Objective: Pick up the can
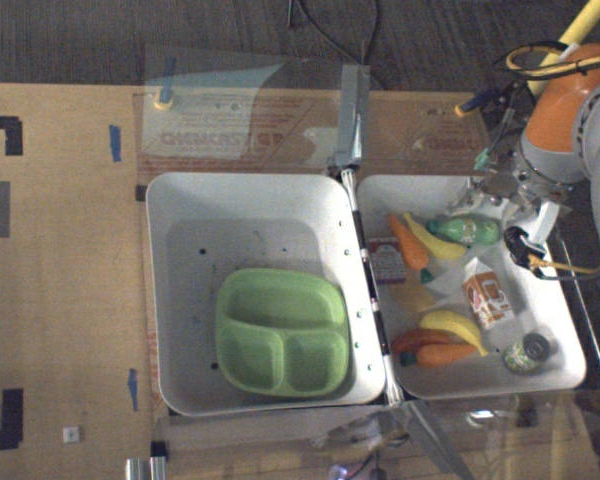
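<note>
White plastic makes up both shallow bins you are looking down on: the left bin (pixel 170 268) and the right bin (pixel 570 358), smooth-walled with rounded corners, butted together along a metal rail (pixel 365 278) dotted with screws. In the left one you have a pale green tray (pixel 280 330), matte, rounded, split into three compartments.

Your can (pixel 387 261) lies on its side in the right bin, hard against the left wall next to the rail, a small cylinder with a red and white label. Just to its right an orange carrot (pixel 408 244) slants across the floor, touching a yellow banana (pixel 435 241). A glossy green bottle (pixel 465 231) lies on its side at the far end, and the gripper (pixel 495 200) hangs right above it, well apart from the can; you cannot tell from this angle how it is set. Toward the near side you will find a small printed carton (pixel 487 299), a second banana (pixel 455 326), a second carrot (pixel 445 354), and a round dark-topped jar (pixel 528 351) in the near right corner.

The bench (pixel 60 298) is flat tan board, marked with black corner tape and short blue strips. A clear sheet (pixel 230 108) lies over its far part, and beyond it dark carpet (pixel 180 18) with a looping black cable (pixel 330 13).
</note>
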Available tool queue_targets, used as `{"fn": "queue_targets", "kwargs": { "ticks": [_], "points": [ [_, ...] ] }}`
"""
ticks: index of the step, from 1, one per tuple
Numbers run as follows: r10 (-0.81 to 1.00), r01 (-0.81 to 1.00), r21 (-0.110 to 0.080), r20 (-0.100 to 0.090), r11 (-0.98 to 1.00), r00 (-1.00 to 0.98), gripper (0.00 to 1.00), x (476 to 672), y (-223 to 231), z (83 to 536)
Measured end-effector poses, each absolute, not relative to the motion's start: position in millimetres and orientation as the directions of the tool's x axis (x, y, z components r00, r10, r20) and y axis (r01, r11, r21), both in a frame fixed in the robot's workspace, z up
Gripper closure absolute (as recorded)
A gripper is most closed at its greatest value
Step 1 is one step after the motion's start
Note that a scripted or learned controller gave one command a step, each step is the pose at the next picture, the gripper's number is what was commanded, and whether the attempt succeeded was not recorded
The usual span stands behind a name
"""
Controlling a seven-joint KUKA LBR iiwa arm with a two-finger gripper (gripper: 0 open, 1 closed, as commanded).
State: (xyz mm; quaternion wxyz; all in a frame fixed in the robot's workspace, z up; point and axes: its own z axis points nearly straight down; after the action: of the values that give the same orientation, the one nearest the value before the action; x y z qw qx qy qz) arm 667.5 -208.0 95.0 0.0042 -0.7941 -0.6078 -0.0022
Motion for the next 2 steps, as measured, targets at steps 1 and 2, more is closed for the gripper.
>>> {"fn": "queue_targets", "kwargs": {
  "ticks": [1, 2],
  "points": [
    [0.918, 0.918, 0.005, 0.0, -0.396, 0.396, 0.0, 588.4, -187.4, 86.9],
    [0.889, 0.889, 0.008, 0.002, -0.457, 0.457, 0.0, 482.4, -166.3, 87.4]
  ]
}}
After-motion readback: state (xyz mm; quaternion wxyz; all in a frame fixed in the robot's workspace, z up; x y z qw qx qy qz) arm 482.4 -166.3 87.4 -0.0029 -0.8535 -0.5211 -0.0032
